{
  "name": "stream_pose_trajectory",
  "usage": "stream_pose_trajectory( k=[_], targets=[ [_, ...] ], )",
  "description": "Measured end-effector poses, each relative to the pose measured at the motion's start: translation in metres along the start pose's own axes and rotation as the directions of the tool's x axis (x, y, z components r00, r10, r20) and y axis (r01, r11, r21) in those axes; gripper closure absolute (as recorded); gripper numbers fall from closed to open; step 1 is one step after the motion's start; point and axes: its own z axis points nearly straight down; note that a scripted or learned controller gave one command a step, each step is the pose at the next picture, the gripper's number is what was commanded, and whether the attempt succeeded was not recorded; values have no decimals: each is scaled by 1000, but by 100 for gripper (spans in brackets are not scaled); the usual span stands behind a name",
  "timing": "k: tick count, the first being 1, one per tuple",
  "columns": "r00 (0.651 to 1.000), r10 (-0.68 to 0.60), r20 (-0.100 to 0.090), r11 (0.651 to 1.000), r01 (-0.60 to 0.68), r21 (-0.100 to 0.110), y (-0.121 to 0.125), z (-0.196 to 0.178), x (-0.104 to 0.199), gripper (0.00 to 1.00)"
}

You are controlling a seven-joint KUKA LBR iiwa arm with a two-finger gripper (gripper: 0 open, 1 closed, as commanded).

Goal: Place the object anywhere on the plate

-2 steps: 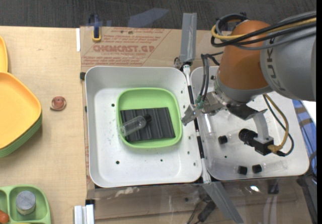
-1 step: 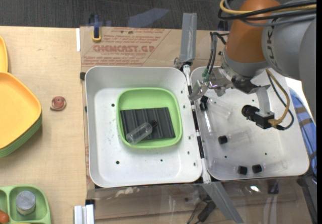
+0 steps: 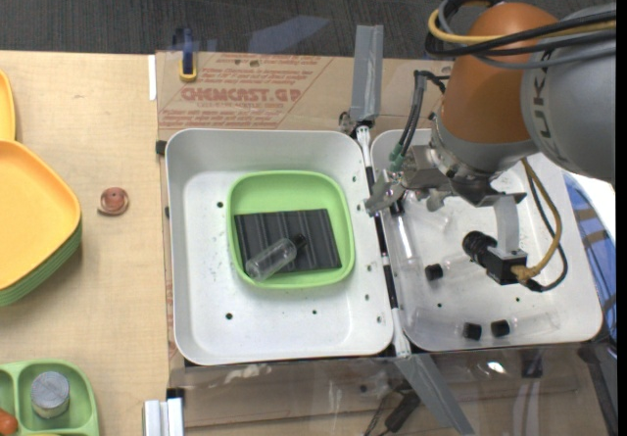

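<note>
A green plate (image 3: 290,228) is set in the middle of the left bin (image 3: 196,307), so that anything dropped from above lands within its raised rim. On it a dark ribbed mat (image 3: 304,233) is laid, and a clear tube (image 3: 268,259) rests at a slant across the mat's near left corner, touching it. The tube is judged to be the task's object, already on the plate. The arm (image 3: 495,81) is held over the right bin (image 3: 578,321), near its far left corner. Small dark bits are scattered in that bin. Yellow plates (image 3: 29,218) are stacked at the bench's left edge.
</note>
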Motion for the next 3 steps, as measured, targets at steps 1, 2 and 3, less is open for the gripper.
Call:
stream_pose_trajectory(
  k=[1,2,3],
  targets=[
    [1000,-22,1,1000,22,-1,-10,-39,47,0],
    [1000,-26,3,1000,26,1,-10,-47,46,100],
    [1000,-26,3,1000,26,1,-10,-47,46,0]
  ],
)
